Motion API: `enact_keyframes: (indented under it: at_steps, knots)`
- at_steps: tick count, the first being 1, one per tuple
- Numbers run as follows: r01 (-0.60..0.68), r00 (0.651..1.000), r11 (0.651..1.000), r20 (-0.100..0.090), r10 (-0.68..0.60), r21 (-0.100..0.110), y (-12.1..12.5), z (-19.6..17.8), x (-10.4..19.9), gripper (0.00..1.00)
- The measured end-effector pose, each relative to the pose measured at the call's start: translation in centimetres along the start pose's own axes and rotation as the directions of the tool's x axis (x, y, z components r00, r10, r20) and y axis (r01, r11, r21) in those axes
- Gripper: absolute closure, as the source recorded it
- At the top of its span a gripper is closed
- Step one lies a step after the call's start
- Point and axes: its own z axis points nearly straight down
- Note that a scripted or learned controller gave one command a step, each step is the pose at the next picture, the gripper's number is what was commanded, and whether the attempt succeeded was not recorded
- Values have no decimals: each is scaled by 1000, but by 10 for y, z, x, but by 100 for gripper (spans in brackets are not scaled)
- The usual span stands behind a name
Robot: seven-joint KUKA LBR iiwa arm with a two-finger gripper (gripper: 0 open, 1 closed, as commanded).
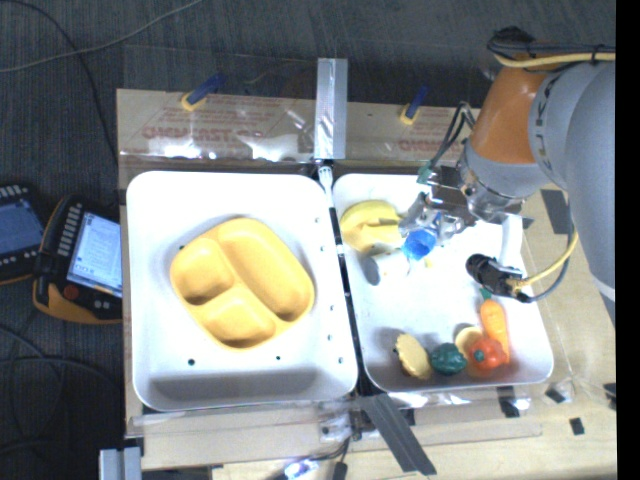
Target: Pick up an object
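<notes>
Camera view: gripper over right bin, far end, jaws closed on small blue object, just right of yellow fruit; carrot, green piece at right bin's near edge; yellow divided dish in left bin
</notes>
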Motion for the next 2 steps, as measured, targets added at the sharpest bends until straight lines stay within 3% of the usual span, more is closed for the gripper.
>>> enact_keyframes:
  at_steps: [1, 2]
  knots:
    - [394, 919, 919, -2, -394, 0, -37, 69, -17, 100]
    - [318, 948, 948, 1, -318, -2, 39, 18, 30, 100]
